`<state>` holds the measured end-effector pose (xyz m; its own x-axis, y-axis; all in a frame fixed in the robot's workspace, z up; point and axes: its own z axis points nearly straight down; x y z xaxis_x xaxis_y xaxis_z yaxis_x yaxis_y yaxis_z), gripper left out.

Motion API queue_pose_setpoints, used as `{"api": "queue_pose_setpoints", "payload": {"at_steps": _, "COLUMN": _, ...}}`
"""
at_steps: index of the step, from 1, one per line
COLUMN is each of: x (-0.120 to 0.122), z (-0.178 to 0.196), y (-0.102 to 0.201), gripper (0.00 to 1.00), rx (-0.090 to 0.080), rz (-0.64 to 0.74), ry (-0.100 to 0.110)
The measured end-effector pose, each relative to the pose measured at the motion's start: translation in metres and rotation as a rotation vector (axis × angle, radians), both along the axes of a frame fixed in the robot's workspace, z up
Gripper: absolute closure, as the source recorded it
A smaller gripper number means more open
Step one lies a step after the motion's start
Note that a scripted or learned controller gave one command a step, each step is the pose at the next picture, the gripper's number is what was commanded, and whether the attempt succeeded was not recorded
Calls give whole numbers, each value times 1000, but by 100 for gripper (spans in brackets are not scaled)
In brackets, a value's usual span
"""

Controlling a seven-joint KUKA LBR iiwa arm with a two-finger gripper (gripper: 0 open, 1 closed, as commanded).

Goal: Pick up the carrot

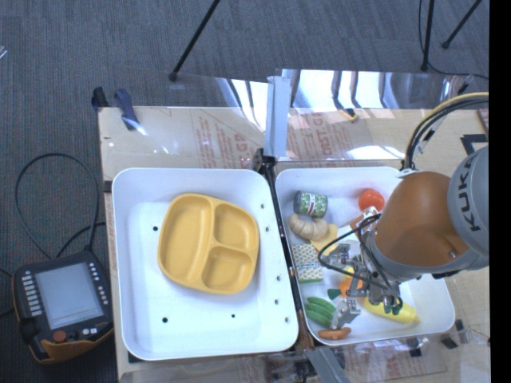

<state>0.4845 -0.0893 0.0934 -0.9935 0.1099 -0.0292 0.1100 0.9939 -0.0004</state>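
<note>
The carrot (pixel 334 333), small and orange, lies against the front wall of the right bin (pixel 435 290). My gripper (pixel 351 287) hangs low over that bin's front middle, just above and slightly right of the carrot, under the orange wrist band (pixel 419 218). A small orange patch shows within the gripper's metal parts, and I cannot make out what it is. The arm's bulk hides the bin floor behind the gripper.
Around the gripper lie a yellow banana (pixel 393 312), green pods (pixel 319 308), a checkered block (pixel 307 262), a beige gourd (pixel 311 227), a green can (pixel 310 204) and a red tomato (pixel 370 199). The left bin (pixel 140 325) holds a yellow divided plate (pixel 209 243).
</note>
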Motion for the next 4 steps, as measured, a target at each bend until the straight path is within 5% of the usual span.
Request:
{"api": "queue_pose_setpoints", "payload": {"at_steps": 2, "x": 0, "z": 0, "y": 5, "gripper": 0, "rx": -1, "rz": -36, "ry": 1}}
{"api": "queue_pose_setpoints", "payload": {"at_steps": 3, "x": 2, "z": 1, "y": 5, "gripper": 0, "rx": -2, "rz": 200, "ry": -4}}
{"api": "queue_pose_setpoints", "payload": {"at_steps": 4, "x": 1, "z": 10, "y": 6, "gripper": 100, "rx": -2, "rz": 206, "ry": 2}}
